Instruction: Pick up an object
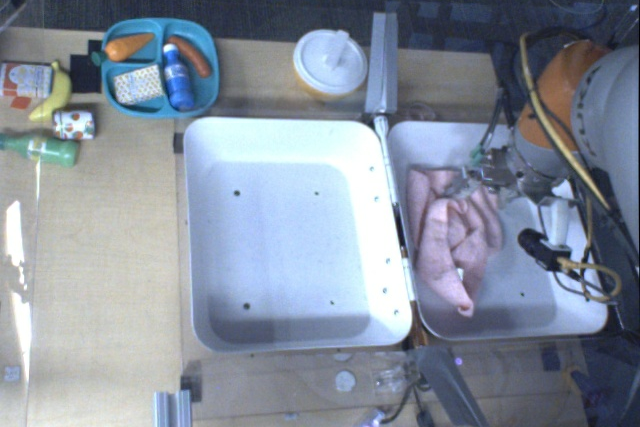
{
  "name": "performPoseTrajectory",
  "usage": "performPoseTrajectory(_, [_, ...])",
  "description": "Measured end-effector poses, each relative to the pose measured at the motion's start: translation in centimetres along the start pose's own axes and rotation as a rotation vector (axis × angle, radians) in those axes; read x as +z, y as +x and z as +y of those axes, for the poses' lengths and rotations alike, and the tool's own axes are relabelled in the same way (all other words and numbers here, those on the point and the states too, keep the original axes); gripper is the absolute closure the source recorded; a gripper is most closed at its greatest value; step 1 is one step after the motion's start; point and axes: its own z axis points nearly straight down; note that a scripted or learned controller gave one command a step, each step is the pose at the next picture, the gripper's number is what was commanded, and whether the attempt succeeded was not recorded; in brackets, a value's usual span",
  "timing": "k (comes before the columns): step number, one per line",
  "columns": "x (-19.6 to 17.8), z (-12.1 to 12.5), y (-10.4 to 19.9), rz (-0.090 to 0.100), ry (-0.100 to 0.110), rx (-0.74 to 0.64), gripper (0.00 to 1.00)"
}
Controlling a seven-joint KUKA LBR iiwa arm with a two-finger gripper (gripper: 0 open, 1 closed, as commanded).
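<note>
Wooden surface (100, 255) carries two bins. Pink cloth (450, 240) lies crumpled in right bin (520, 310), against left wall. Pincer (487, 170) at cloth's upper edge; state unclear. Best: pinch thick fold, lift straight, slowly.

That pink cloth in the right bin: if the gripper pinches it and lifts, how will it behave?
The pink cloth lies crumpled in soft folds, so it is probably floppy and would drape and stretch out rather than keep its shape. It looks thin and likely light. A pinch on one fold may lift only part of it, dragging the rest along the right bin.
</note>
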Motion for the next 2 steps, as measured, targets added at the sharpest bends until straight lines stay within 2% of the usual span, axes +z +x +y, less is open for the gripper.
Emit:
performPoseTrajectory(1, [-1.2, 0.3, 0.2, -0.001, -0.005, -0.008, 1.0])
performPoseTrajectory(2, [-9.5, 4.4, 7.3, 0.001, 0.008, -0.309, 1.0])
